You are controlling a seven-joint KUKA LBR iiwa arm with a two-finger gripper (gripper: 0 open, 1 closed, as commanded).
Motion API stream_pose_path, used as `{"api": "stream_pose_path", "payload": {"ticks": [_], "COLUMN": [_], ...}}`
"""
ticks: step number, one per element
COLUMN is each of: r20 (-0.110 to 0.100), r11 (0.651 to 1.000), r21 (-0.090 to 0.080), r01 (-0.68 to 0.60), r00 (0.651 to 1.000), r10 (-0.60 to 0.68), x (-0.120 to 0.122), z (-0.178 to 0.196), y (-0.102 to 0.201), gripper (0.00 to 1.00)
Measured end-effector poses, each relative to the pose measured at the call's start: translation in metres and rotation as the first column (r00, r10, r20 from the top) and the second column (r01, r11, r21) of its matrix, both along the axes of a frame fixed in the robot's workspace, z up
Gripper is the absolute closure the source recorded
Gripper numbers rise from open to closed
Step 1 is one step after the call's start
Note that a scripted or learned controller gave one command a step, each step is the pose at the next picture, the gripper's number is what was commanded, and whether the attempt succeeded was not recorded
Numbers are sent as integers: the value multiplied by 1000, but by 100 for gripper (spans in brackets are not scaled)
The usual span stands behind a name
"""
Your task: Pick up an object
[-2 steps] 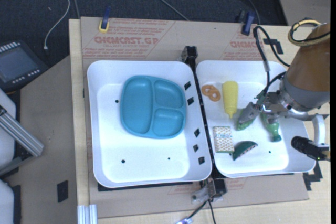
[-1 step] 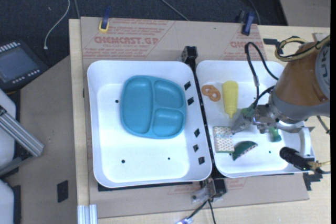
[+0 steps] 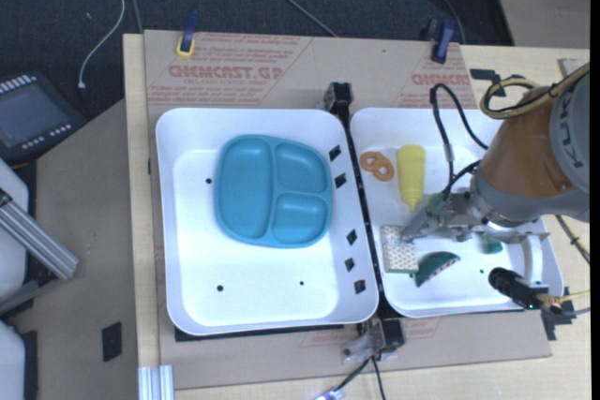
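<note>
near the front of the right bin [image 3: 412, 303] lie a dark green piece [image 3: 435, 265] and a patterned packet [image 3: 398, 250]. the gripper [image 3: 446, 216] sits low just above them; whether it grips anything i cannot tell. behind lie a yellow object [image 3: 411, 175] and pretzel [image 3: 378, 166]. nothing looks lifted yet, so the pick remains.
</note>
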State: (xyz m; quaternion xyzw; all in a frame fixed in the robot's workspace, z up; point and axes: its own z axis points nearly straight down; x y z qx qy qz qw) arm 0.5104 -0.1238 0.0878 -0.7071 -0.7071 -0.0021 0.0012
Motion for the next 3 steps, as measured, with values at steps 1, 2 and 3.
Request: {"api": "stream_pose_path", "payload": {"ticks": [1, 2, 3], "r20": [5, 5, 4], "r11": [1000, 1000, 1000], "r21": [-3, -6, -6], "r01": [0, -2, -1], "r00": [1000, 1000, 1000], "r10": [0, 2, 1], "x": [1, 6, 14], "z": [11, 74, 120], "y": [-1, 3, 0], "gripper": [100, 100, 100]}}
